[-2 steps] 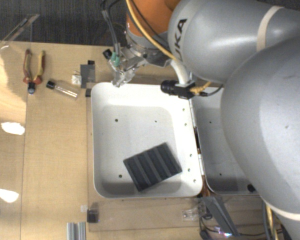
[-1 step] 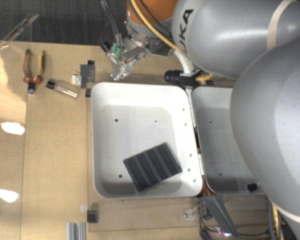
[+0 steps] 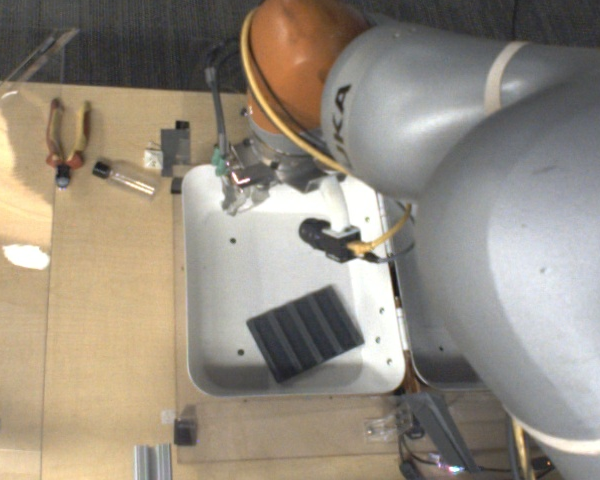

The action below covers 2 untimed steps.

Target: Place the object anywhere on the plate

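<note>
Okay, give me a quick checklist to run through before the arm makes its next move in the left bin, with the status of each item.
1. Gripper position: ok. The gripper is over the upper left corner of the left bin.
2. Object between the fingers: cannot tell. The spot is small and blurred.
3. Finger opening: cannot tell.
4. Target in view: ok, if the black ribbed slab lying flat near the bin's lower edge is the plate. Its top is bare.
5. Path from gripper to slab: ok. Bare white bin floor lies between them.
6. Cable: not ok. A black connector on a yellow cable hangs over the bin's middle and might snag.
</note>
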Motion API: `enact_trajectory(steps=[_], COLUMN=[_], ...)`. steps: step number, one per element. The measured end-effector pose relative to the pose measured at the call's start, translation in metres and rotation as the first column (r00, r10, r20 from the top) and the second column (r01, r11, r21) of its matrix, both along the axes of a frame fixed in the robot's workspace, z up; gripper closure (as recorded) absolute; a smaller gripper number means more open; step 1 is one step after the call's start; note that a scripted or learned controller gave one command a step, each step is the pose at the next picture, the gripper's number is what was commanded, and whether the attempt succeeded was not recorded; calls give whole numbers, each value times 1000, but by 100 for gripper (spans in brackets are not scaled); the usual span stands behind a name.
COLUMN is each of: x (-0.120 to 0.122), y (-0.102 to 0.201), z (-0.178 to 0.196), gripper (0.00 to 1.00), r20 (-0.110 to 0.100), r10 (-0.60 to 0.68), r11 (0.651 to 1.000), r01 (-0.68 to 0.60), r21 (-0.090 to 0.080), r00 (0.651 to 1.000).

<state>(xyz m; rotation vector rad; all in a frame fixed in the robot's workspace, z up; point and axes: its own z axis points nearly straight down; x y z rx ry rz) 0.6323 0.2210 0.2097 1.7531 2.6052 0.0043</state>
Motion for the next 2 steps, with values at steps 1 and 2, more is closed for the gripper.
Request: enact_trajectory(steps=[1,2], x=[7,37], y=[6,5], z=[-25,36], gripper=[100,100], r20=[1,2], r10=[207,413], r11=[978,911], r01=[-207,-413], r21=[0,-2], r00=[978,911])
